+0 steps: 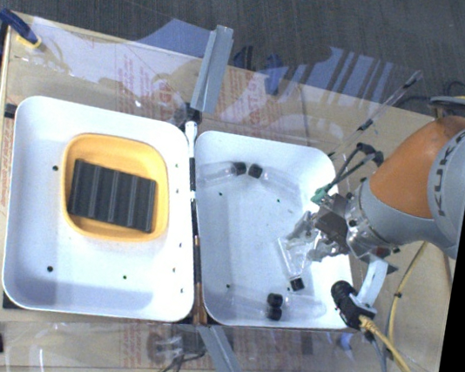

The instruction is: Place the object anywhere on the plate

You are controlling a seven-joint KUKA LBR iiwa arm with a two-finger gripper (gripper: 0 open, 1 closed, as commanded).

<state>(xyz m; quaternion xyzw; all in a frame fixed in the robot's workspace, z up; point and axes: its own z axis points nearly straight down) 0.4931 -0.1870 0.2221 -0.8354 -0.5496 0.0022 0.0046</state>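
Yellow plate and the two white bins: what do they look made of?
Yellow rounded-rectangle plate: likely moulded plastic, smooth with a slight sheen; its dark ribbed centre looks like a separate matte insert, material unclear. Shallow white bins, left and right: probably thin formed plastic, with rounded corners, soft glossy highlights and small dark holes.

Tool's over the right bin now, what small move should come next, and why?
Probably lower the tool onto the small dark object just below it. The tool sits over the right bin, nothing visibly in it, while the yellow plate waits in the left bin.
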